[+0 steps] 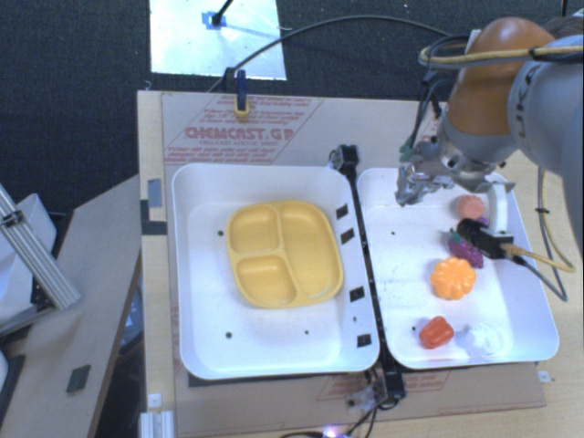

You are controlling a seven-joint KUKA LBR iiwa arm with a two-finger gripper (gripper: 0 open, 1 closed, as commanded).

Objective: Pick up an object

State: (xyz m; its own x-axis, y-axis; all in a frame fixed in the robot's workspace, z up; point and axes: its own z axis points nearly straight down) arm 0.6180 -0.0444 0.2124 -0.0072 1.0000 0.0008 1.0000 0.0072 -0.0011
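Two white bins are being spanned by the arm; its gripper [412,188] is being held above the right bin [401,272], finger state cannot be told

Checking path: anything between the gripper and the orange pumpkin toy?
Camera view: mostly bare bin floor between gripper and pumpkin toy; purple toy sits just beside.

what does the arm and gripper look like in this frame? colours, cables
The arm is grey with a rounded orange band above the wrist. Yellow and black cables loop over the band. The gripper is small, bare grey metal. A dark cable trails off behind it across the bench.
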